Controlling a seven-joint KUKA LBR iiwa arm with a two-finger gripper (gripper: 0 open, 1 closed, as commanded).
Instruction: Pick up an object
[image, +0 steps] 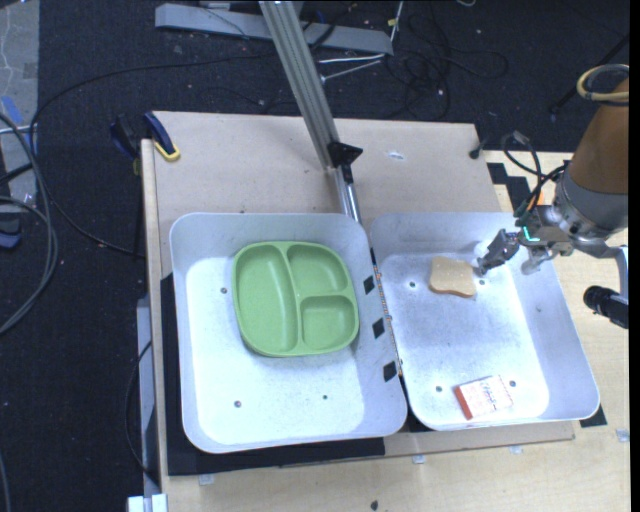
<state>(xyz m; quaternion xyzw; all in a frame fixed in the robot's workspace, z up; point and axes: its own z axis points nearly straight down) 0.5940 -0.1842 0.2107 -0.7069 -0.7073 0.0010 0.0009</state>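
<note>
A tan slice of bread (452, 277) lies in the upper middle of the right bin (540, 330). A small red and white box (484, 397) lies near that bin's front edge. My gripper (508, 252) hangs at the bin's upper right, just right of the bread, its fingers spread apart with nothing between them. The arm's orange band and grey wrist rise above it at the right edge.
The left bin (200, 400) holds a green divided plate (296, 297). A metal pole (310, 90) slants down from the top to the gap between the bins. Cables lie on the dark floor at the left and top.
</note>
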